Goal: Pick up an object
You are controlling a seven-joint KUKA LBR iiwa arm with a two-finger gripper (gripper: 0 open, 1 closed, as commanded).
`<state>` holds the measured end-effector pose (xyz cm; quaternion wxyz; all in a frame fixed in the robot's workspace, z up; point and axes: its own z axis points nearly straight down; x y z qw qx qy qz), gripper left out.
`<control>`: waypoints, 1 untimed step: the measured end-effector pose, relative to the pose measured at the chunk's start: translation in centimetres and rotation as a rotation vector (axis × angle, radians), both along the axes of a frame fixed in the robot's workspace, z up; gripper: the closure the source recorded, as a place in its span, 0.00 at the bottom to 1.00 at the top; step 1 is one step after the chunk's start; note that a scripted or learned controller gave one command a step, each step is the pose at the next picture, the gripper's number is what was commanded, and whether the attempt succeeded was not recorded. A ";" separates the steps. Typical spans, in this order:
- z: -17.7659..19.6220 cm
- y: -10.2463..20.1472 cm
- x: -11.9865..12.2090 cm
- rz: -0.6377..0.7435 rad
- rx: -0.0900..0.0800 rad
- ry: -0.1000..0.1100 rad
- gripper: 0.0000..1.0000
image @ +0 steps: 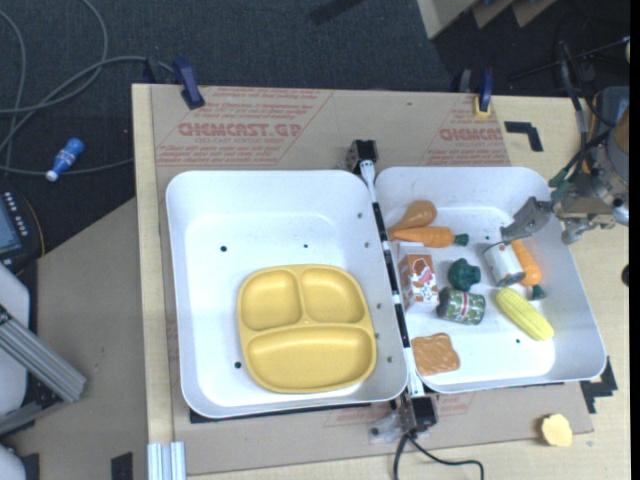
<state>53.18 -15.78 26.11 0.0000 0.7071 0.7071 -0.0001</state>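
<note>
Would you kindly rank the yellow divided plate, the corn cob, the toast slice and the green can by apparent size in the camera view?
1. Yellow divided plate, by far the largest.
2. Corn cob.
3. Toast slice and green can: too alike to rank, though the toast looks slightly bigger.

1. Carrot [428,236]: orange with a green stem end, lying flat in the right bin's upper left.
2. Corn [525,313]: yellow cob, slanting at lower right.
3. Can [461,306]: green-labelled, on its side at centre.
4. Toast [435,353]: brown slice, flat at the bin's lower left.
5. Carton [417,277]: red and white, lying flat just left of the can.
6. Broccoli [463,273]: dark green, just above the can.
</note>
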 end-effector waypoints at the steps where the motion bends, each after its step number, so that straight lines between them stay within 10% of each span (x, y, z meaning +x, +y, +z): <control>1: -15.5 3.0 0.5 -0.002 -0.003 -0.008 0.00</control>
